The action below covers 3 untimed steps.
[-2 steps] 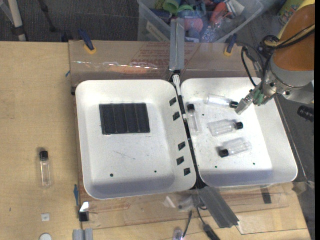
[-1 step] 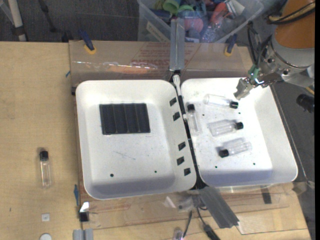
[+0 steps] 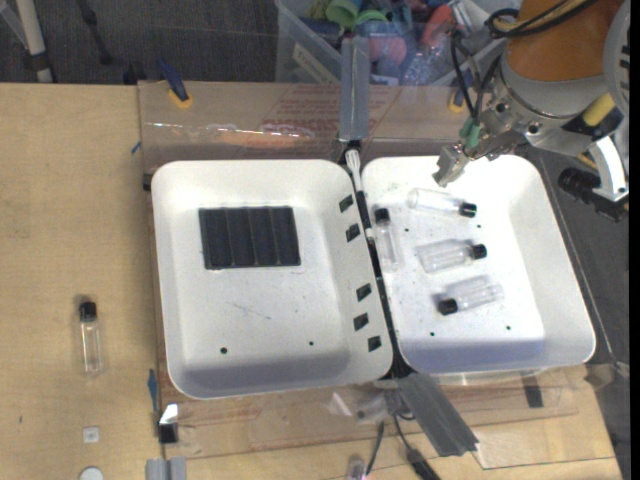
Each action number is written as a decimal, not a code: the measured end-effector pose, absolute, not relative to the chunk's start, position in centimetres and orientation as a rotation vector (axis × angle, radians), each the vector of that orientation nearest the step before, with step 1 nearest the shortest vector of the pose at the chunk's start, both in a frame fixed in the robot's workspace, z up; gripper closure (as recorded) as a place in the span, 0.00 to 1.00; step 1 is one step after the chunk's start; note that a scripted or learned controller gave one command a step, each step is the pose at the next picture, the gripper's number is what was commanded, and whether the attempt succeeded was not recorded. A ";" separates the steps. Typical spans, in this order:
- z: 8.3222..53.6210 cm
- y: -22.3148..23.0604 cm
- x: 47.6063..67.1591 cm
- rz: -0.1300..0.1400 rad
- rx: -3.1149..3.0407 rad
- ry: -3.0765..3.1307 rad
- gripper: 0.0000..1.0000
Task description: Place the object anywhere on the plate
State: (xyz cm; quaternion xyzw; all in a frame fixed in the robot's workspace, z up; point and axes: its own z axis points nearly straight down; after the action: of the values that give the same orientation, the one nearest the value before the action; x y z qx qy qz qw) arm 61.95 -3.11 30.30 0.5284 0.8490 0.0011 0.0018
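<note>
You had the gripper (image 3: 447, 168) poised over the far edge of the right bin (image 3: 560, 313), reaching in from the upper right under the arm's orange band (image 3: 560, 8). Whether its pincer was spread or pressed together I could not tell; the tip was small and blurred, and nothing showed between it.

Your task objects, the clear vials with black caps, lay in that right bin. One vial (image 3: 440, 204) rested just below the gripper tip, cap to the right. A second vial (image 3: 450, 256) lay near the bin's middle, and a third vial (image 3: 468, 296) lay below it with its cap to the left. A fourth vial (image 3: 384, 236) lay lengthwise close to the divider between the bins.

The dark ribbed plate (image 3: 250, 237) sat flat in the left bin (image 3: 190, 353), well apart from all of those vials, with nothing on it.

Out on the wooden bench (image 3: 60, 168), left of both bins, you had one more vial (image 3: 89, 336) lying alone.
</note>
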 end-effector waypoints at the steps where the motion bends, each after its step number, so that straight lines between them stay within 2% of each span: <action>1: 27.8 1.7 63.4 0.002 1.271 2.872 1.00; 2: 30.1 8.4 63.4 0.003 1.772 2.591 1.00; 3: 30.1 12.6 63.8 0.004 1.770 2.593 1.00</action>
State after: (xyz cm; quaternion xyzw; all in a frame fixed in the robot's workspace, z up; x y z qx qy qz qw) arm 63.81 12.61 30.09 0.5637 0.8259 0.0012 0.0012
